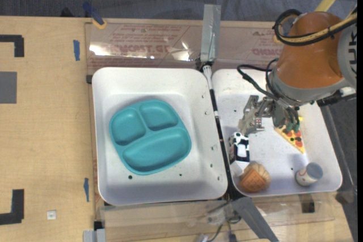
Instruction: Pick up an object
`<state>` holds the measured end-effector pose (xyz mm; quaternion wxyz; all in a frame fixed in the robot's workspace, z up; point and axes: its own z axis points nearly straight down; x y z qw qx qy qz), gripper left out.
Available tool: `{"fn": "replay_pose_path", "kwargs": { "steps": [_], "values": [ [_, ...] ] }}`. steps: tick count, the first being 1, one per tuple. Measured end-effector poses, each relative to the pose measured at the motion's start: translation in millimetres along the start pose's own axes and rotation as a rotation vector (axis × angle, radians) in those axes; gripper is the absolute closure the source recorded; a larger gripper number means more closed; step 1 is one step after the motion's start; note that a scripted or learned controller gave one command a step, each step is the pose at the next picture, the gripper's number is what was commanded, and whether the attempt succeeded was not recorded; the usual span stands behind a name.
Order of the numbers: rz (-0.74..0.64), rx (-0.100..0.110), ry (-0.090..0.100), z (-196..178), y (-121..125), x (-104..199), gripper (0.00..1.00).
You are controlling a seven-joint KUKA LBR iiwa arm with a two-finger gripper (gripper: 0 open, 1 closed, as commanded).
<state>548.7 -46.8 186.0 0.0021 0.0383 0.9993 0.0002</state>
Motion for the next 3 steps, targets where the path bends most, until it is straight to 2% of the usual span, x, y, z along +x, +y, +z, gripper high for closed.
{"fn": "replay_pose_path", "kwargs": {
  "steps": [1,2,3],
  "values": [
    [-0.539,-0.001,0.0,-0.2,16.0,33.3,1.0],
    [-1.236,-0.002,-0.004,0.5,68.1,34.9,1.0],
    [-1.287,-0.001,-0.007,33.4,96.4,48.9,1.0]
  ]
}}
